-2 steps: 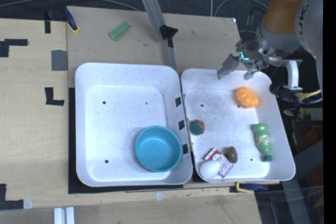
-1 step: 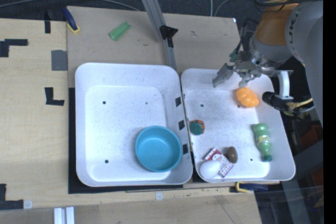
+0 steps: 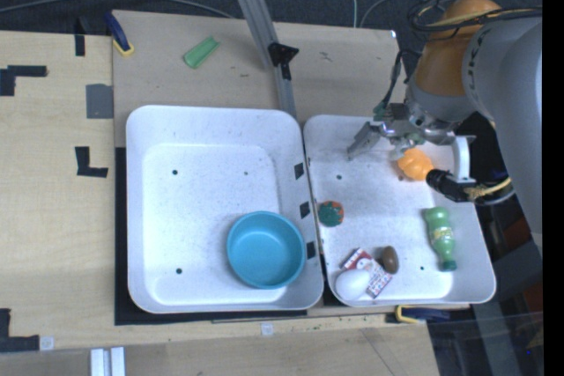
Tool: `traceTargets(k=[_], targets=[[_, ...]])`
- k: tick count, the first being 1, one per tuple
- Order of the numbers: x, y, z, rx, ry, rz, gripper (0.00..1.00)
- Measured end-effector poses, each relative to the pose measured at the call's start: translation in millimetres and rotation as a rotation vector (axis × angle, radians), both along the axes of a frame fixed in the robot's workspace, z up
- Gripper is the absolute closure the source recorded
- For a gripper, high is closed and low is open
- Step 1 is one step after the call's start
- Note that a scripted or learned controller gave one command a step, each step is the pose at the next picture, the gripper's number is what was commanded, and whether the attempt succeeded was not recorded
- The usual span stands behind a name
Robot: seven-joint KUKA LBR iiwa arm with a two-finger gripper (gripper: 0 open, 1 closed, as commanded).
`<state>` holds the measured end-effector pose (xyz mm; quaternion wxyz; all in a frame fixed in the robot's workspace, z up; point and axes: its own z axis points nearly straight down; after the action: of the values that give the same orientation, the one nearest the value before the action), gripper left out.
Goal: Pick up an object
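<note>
My gripper (image 3: pixel 359 141) hangs over the back left part of the right bin (image 3: pixel 401 293), pointing down and to the left. It stands open with nothing between its fingers. An orange object (image 3: pixel 413 163) lies just to its right, close to the wrist. A small green and red ball (image 3: pixel 330 212) sits below the gripper near the bin's left wall. A green bottle (image 3: pixel 440 236) lies along the right side. At the front are a white egg-shaped object (image 3: pixel 351 283), a red and white box (image 3: pixel 370 272) and a small brown object (image 3: pixel 389 259).
The left bin (image 3: pixel 159 136) holds a blue bowl (image 3: pixel 264 248) at its front right. A grey pole (image 3: pixel 256 9) slants across the bench behind the bins. A green block (image 3: pixel 200 52) lies on the bench at the back left.
</note>
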<state>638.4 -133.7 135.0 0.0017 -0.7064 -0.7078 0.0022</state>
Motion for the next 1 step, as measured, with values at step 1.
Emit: traceTargets(k=[1], targets=[[-0.4,0.7,-48.3,-0.001,-0.004,0.000,0.00]])
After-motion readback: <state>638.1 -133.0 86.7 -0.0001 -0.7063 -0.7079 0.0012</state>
